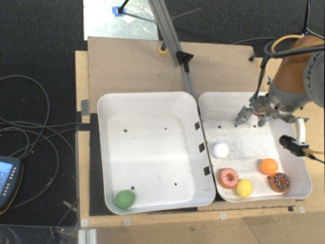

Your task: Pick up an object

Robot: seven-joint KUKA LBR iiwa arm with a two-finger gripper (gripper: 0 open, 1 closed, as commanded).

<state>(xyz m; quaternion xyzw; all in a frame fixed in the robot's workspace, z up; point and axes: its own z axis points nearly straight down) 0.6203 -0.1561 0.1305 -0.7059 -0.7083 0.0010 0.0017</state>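
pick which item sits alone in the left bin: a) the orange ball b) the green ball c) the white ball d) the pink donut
b: the green ball lies by itself in the near left corner of the left bin, while the orange ball, pink donut and white ball all lie in the right bin.
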